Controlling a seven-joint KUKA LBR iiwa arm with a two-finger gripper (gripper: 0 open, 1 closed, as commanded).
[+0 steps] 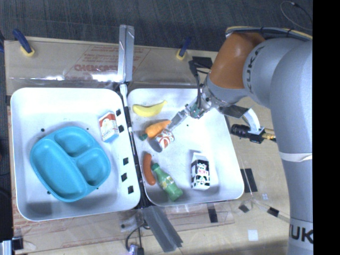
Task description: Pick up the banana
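Banana (149, 109), a curved yellow fruit, lies at the far left of the right white plastic bin (234, 166); the gripper (174, 122) hovers just beside an orange carrot (157, 128), its opening unclear; it should shift toward the banana's middle, clear of that carrot.

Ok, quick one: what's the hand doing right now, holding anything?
Hand: in the right bin, down at the carrot, beside the banana; open or closed cannot be told, and no hold shows.

A bulky grey arm (289, 89) was seen, banded in orange (234, 60) above the wrist. White "KU" lettering (301, 234) was printed near its base, and a black cable (195, 76) was looped beside the orange band.
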